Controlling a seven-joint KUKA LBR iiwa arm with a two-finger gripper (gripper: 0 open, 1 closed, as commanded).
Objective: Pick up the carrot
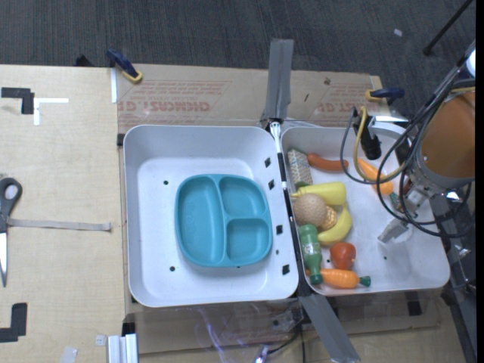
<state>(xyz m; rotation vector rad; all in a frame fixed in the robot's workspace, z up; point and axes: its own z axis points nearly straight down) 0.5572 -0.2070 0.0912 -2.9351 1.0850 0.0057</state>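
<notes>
- Camera view, from above the bench: two shallow white bins sit side by side, the left bin and the right bin, their inner walls touching along a row of black clips.
- A teal divided plate with three compartments lies flat in the middle of the left bin.
- The carrot, orange with a green stub at its right end, lies on its side near the front edge of the right bin, just below a small tomato.
- A green bottle lies lengthwise beside the carrot's left end, against the bin's left wall.
- Above these, a yellow banana curves around a tan, round potato-like piece, with a paler yellow piece over it and a corn cob at the top of the pile.
- A long red-orange pepper lies near the bin's far wall, and another orange piece rests to its right, partly behind cables.
- The grey arm with its orange band reaches in from the right, trailing black and yellow cables.
- Its gripper hangs over bare white floor in the right half of the right bin, well apart from the carrot; nothing is seen between its fingers, and how wide they stand cannot be told.
- Scissors lie on the wooden bench at far left.
</notes>
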